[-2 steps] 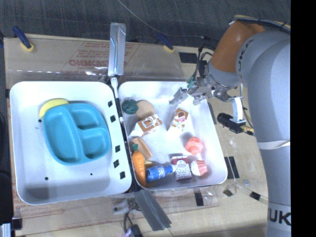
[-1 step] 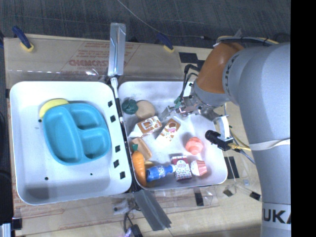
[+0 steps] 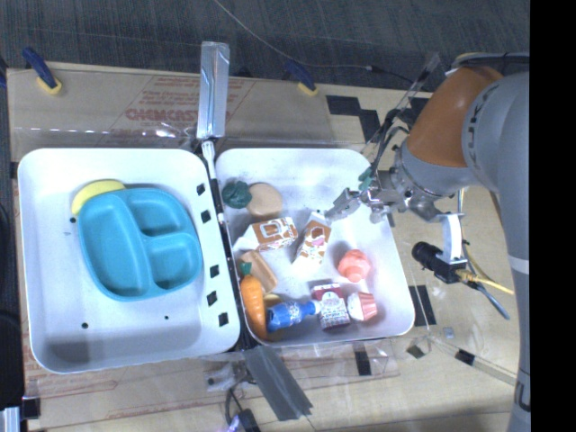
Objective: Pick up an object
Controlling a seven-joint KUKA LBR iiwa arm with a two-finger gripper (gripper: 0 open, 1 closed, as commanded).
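Note:
My gripper hangs over the right part of the right bin, open, with nothing between its fingers. Just left of and below it stands a small printed carton, with a second carton beside that. A pink lumpy toy lies under the gripper's near side. At the bin's far left sit a teal round piece and a tan bread roll. Along the front lie an orange carrot, a blue bottle, a labelled can and a red cupcake.
The left bin holds a blue divided plate with a yellow piece peeking out behind it. A metal divider bar rises between the bins. Cables and a black fitting lie right of the right bin.

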